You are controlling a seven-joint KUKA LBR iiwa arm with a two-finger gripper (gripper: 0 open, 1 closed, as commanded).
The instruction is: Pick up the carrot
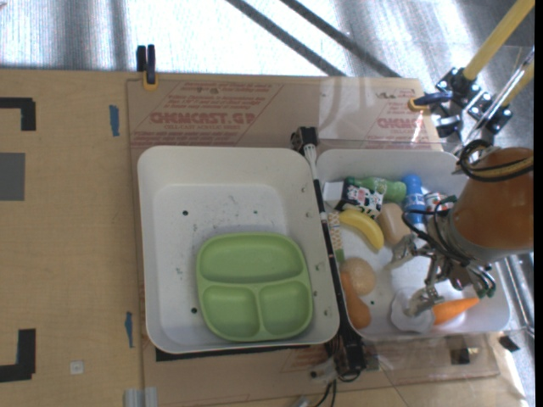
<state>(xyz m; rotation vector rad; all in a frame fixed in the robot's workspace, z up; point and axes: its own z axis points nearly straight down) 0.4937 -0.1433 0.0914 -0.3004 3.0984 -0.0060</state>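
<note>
Carrot lies in the right bin, near its front right corner. The gripper hangs just left of it; whether it is open or closed is unclear.

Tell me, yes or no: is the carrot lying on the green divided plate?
No. The carrot lies in the right bin beside the hand, while the green plate sits in the left bin.

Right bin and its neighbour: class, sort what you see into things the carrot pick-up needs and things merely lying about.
Belongs to the job:
- carrot, near corner of the right bin
- gripper, just beside the carrot

Lying about:
- banana
- green bottle
- blue bottle
- green divided plate in the left bin
</note>
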